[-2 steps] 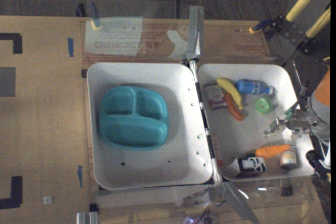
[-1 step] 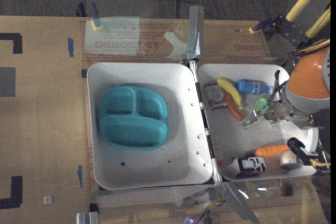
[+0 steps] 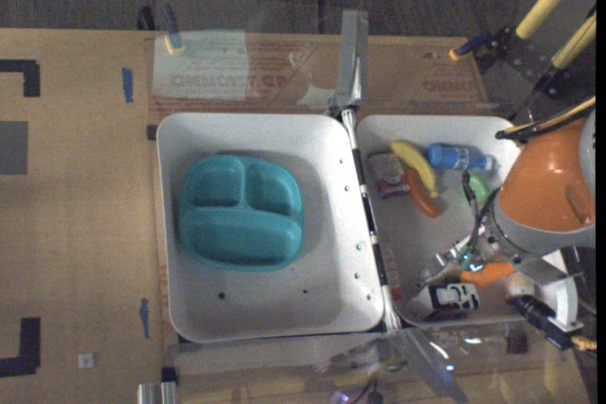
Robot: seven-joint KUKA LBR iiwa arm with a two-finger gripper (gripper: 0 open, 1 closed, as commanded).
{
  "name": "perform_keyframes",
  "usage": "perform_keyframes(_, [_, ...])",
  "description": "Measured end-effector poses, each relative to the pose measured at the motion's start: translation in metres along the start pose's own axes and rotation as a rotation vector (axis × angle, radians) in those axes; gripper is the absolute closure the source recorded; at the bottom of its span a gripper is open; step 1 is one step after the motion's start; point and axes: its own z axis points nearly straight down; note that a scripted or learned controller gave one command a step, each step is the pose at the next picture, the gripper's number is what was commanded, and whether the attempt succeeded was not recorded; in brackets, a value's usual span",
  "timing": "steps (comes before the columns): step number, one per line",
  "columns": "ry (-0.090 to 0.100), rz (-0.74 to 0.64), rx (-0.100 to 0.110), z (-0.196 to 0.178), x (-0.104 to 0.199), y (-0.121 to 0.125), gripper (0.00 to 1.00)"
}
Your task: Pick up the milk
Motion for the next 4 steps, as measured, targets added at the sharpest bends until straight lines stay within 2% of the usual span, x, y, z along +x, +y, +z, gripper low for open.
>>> perform_keyframes(1, [0.002,0.007,0.002,-0.007,-0.002,-0.002,1.0])
perform_keyframes(2, [-0.01,0.551,-0.014,0.005,-0.047,0.094,1.0])
perform_keyframes(3, [0.033,0.381,0.031,0.006,-0.128,0.148,1.0])
perform_keyframes(4, [-0.006,0.416,0.013,0.006,-0.103,0.159,1.0])
